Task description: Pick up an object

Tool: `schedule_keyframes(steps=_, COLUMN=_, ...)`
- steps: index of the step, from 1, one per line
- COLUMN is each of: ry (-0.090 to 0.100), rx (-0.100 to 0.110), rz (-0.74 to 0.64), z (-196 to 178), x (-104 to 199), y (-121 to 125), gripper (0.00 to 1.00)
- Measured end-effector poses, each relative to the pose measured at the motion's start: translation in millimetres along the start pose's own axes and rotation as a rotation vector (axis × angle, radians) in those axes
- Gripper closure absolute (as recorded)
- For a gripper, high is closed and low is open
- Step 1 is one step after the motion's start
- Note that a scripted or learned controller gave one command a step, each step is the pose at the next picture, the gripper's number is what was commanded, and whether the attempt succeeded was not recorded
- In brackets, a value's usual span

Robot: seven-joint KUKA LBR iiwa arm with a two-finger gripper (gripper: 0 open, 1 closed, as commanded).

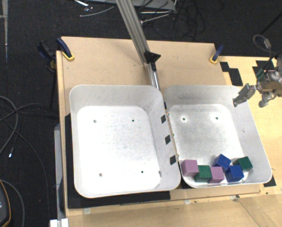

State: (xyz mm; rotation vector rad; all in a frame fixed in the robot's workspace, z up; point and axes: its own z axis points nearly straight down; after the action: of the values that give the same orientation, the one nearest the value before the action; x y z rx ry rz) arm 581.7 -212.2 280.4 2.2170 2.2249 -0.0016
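**Blocks huddled in the right bin, gripper apart at the bin's far right rim**

The bench point(131, 60) is a tan board, set on a dark carpeted floor point(22, 22) where loose black cables point(8, 122) trail along the left. Yellow-tipped clamps point(65, 51) grip its far corners, one at the left and another point(216, 55) at the right. A slanted metal pole point(131, 22) crosses down from the top of the view and ends near the seam between the two bins.

The left bin point(84, 98) is a shallow white tray with a speckled, scuffed floor and a few small dots at its corners. The right bin point(197, 98) sits touching it, with small black tabs along the shared edge.

All the blocks lie in the right bin's near corner, packed close together: a purple block point(190, 167) at the left, a green block point(204, 173) just beside it, a second purple block point(217, 174), two blue blocks point(222, 161) point(234, 173) and another green block point(245, 163) at the right end (several of them touching).

The gripper point(252, 96) hangs over the right bin's far right rim, well apart from the blocks. Its two fingers are spread, with nothing between them. The grey wrist above it is cut by the view's right edge.
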Motion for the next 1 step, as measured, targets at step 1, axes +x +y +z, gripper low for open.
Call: schedule_keyframes(steps=1, ry=0.002, rx=0.006, rz=0.003, z=69.1, x=-0.5, y=6.7, gripper=0.00)
